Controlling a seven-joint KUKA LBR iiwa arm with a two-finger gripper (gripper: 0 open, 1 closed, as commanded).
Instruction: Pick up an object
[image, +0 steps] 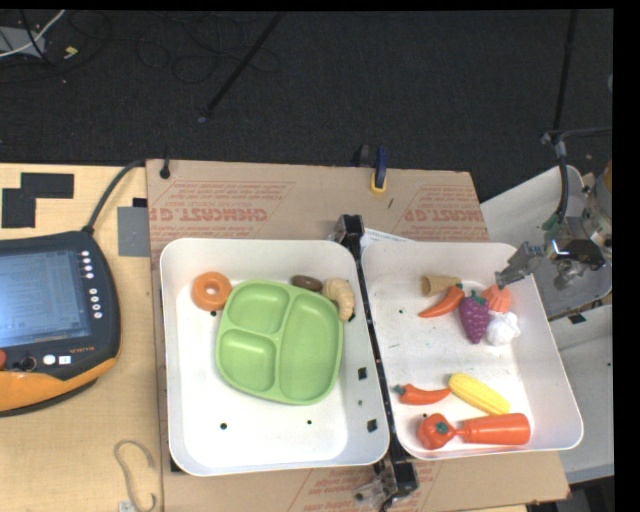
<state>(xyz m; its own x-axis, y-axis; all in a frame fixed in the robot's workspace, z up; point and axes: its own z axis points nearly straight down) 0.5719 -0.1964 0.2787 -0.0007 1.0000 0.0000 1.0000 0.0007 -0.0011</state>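
Observation:
My gripper (518, 264) hangs at the right bin's (560, 370) far right rim, just above and right of an orange toy (498, 298). Below that toy lie purple grapes (474, 318) and a white lump (504, 328). An orange pepper (442, 302) and a tan cone (437, 284) lie left of them. Near the bin's front are a small red-orange pepper (424, 394), yellow corn (478, 393), a red tomato (435, 431) and an orange carrot (496, 429).
The left bin (190, 410) holds a green divided plate (280, 342), an orange donut (211, 290), a brown piece (307, 283) and a tan pastry (341, 296). A tablet pendant (50, 310) lies at the far left. A black divider (365, 330) separates the bins.

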